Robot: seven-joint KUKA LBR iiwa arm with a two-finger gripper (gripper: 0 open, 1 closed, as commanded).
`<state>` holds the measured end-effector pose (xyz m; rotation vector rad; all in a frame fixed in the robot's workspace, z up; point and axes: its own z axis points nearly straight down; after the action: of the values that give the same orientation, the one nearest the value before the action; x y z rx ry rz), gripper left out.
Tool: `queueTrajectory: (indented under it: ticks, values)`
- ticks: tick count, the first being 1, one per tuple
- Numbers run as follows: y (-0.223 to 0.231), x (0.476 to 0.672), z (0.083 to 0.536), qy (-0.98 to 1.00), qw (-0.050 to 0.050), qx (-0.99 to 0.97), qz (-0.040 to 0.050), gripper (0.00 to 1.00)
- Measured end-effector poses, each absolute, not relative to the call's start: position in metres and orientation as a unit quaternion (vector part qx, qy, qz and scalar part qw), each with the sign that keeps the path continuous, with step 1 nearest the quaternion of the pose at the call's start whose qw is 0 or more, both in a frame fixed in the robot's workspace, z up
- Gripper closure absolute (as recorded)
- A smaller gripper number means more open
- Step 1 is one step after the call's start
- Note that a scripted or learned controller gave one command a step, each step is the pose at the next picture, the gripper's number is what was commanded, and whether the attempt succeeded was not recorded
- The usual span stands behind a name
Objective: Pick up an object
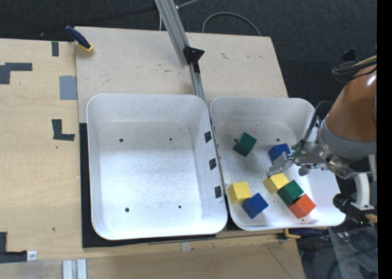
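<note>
The left bin (107,118) has only its speckled white floor to offer, so the step in hand belongs to the right bin (257,107), where seven blocks lie. Going across it: a yellow block (239,191) and a blue block (255,205) touch near the front wall, and a dark green block (245,144) sits apart toward the back. Farther right, a second blue block (279,152) lies just behind another yellow block (276,182), which touches a green block (290,191) and an orange block (302,206) in a tight diagonal row.

The gripper (293,161) hangs just right of the second blue block and just behind the yellow one; whether it is parted or closed I cannot tell, since metal and blocks blur together.

To do this well, I'd judge the blue block the better target: it stands freer than the crowded row, so a straight descent centred on it should avoid nudging neighbours.
</note>
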<state>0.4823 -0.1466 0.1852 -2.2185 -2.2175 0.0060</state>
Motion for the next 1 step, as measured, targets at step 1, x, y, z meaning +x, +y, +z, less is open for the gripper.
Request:
queueTrajectory:
  ticks: [1]
  values:
    - [-0.1429,0.4832,0.141,-0.707,0.003,-0.707,0.0019,0.0]
